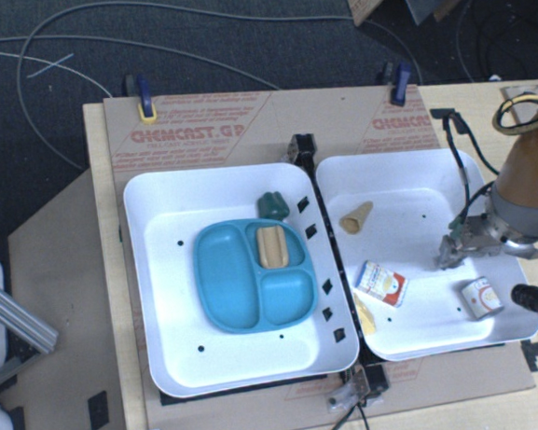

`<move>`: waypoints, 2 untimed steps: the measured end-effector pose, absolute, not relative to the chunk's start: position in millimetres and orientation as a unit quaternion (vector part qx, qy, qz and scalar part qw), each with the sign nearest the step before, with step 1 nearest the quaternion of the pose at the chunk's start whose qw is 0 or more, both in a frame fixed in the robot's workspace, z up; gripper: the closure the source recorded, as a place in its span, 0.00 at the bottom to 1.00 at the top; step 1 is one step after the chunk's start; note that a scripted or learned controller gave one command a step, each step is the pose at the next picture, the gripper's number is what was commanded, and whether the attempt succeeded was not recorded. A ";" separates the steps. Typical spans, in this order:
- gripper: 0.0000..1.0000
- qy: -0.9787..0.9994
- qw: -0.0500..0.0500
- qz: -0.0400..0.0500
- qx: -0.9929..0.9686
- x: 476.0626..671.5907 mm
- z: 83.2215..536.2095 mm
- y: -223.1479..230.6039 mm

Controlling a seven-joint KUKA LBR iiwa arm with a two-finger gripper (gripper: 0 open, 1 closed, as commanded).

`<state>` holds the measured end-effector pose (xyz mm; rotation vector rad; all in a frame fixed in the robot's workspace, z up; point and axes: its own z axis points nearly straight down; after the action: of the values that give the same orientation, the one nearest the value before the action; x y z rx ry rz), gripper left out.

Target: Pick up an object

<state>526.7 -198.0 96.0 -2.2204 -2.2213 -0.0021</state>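
You see the bench [195,122] covered by a board printed in red "CHEMCAST GP". On it stand two white bins. The left bin [169,358] holds a blue divided plate [233,287], with a tan block [271,247] in its upper right compartment and a dark green piece [273,205] just behind its rim. The right bin [406,174] holds a small white and red carton [381,284], its print too small to read, a white and red packet [481,297], a tan cone [355,218] and a yellow piece [365,318]. The jaws [452,251] hang low between carton and packet, grasping nothing; if released or clenched, you cannot tell.

"CHEMCAST GP" red print on bench sheet [187,132], twice.
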 end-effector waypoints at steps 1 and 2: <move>1.00 -0.708 -0.003 -0.001 -0.707 535.7 143.4 -194.8; 1.00 -0.707 -0.003 -0.001 -0.707 541.5 190.9 -202.1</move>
<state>541.5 -202.1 190.9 -2.2250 -2.2270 -0.0044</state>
